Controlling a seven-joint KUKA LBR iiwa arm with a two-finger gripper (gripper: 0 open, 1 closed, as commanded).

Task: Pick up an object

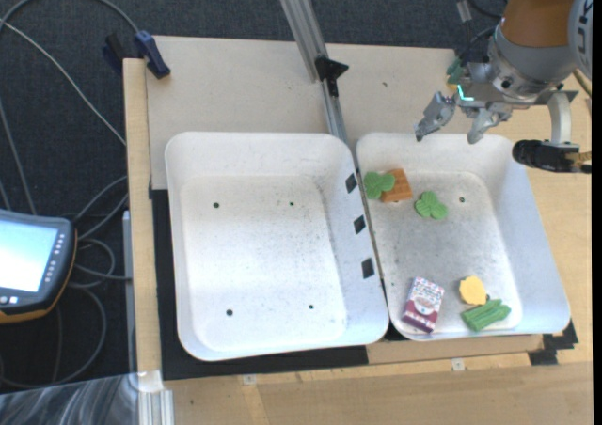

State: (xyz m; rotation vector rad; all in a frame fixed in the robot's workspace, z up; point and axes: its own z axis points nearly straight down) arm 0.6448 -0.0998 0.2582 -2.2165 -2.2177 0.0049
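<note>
Nearest cam, front of right bin (541, 254): pink carton (423, 303), yellow piece (472, 290), green bundle (485, 314) just beside it. Further back in same bin: orange block (399, 185) touching green leafy piece (378, 185), 2nd green piece (432, 206) near. Left bin (188, 169) alongside, no objs seen in it. Gripper (454, 128) up over far rim of right bin, fingers spread apart, nothing betw them. So task barely begun, by the look: no obj lifted, all 6 resting on bin floor. Left to do: pick target, descend, close, lift. Closest candidates prob. orange block/green pair, below & left of gripper.
</note>
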